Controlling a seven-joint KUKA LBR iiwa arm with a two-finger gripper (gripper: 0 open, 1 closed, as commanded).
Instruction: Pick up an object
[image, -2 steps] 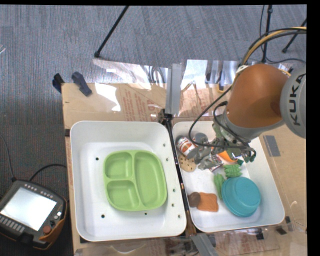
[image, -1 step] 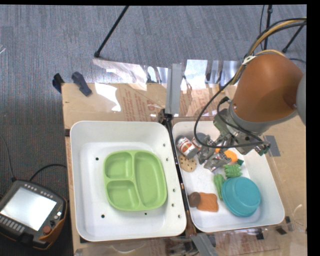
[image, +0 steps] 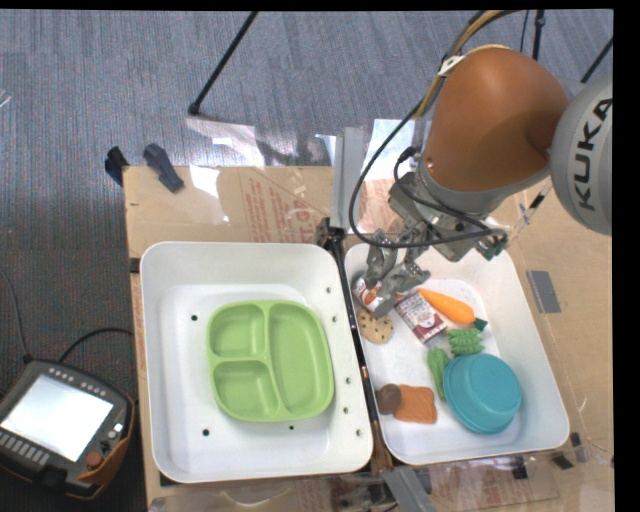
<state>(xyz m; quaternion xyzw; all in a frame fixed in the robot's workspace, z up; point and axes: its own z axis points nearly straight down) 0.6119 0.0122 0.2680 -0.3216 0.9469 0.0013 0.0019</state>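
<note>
the tool (image: 385, 285) hangs low at the right bin's (image: 535, 345) upper left corner; a small red-and-silver thing (image: 368, 296) lies directly under it. whether it grips, i cannot tell.

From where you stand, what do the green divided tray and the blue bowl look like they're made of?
The green divided tray looks like moulded plastic: one even lime colour, rounded compartment ridges, a soft matte sheen. The blue bowl, lying upside down, also looks like plastic: uniform teal, smooth, a faint dull highlight. Neither shows the hard glare of glazed ceramic, though the view cannot rule that out.
</note>
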